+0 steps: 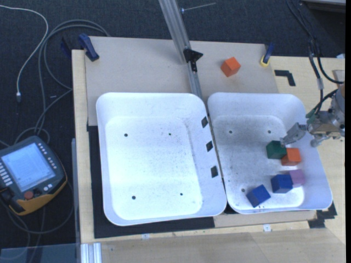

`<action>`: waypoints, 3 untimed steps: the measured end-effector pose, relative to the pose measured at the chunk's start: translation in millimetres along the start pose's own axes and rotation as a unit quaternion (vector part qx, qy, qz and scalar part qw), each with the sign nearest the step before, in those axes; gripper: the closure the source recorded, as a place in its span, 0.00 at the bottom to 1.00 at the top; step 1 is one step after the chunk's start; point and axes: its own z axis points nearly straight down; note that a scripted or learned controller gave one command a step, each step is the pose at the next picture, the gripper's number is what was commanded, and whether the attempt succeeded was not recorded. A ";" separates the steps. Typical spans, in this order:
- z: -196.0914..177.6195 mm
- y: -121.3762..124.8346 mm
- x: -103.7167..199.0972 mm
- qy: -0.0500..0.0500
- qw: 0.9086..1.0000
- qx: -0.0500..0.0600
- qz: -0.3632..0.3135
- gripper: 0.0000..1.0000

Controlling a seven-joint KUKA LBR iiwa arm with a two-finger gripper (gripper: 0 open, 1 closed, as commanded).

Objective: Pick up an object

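Hovering hand (303, 137), fingers spread, grasping nothing; green block (275, 149) just left below

Green block (275, 149), orange block (292, 156), two blue blocks (281, 182) (258, 195), perhaps a pink one (298, 177); white, black-speckled bins (109, 106).

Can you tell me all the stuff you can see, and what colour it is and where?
bins: 2, white, side by side on the bench
blue blocks: 2, blue, right bin, near front
green block: 1, green, right bin
orange block in bin: 1, orange, beside the green one
pink block: 1, pink, beside a blue one
orange block on bench: 1, orange, behind the right bin
clamps: 2, blue, back corners of the board
handheld controller: 1, grey and orange, far left
gripper: 1, grey, over the right bin by the green block
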 end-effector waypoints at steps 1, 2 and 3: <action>122.8 44.8 -19.7 0.000 1.000 0.003 0.000 0.00; 107.2 46.6 -19.5 0.000 1.000 -0.001 -0.001 1.00; 60.6 48.5 -20.1 -0.002 1.000 -0.003 -0.001 1.00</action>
